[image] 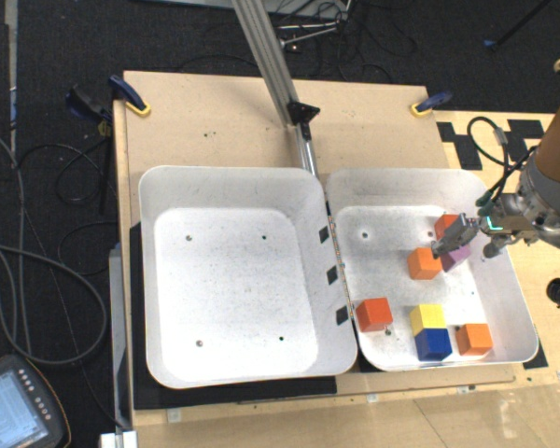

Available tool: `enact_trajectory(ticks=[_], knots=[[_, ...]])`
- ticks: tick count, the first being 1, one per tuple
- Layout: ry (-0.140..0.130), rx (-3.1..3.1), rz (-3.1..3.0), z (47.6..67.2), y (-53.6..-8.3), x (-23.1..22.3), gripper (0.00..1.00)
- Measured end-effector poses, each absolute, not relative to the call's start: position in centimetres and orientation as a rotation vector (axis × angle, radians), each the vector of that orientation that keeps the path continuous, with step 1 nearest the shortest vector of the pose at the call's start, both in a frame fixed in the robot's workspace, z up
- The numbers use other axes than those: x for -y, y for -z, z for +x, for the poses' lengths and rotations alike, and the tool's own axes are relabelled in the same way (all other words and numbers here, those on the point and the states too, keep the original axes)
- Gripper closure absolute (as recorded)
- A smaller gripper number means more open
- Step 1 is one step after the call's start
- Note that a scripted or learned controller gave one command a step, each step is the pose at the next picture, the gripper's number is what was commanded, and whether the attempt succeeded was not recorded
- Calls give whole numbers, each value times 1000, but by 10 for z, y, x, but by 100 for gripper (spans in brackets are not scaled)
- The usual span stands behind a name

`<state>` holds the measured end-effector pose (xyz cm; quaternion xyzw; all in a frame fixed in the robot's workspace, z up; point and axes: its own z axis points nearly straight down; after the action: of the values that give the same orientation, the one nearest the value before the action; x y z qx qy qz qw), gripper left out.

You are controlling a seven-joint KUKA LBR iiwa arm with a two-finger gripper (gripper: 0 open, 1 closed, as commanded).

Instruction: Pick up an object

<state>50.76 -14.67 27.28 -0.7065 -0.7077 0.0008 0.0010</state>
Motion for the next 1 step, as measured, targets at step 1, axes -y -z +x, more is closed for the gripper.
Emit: enact_trajectory(ticks=[1], knots=[[0, 2222, -2221, 508, -274, 147, 0]])
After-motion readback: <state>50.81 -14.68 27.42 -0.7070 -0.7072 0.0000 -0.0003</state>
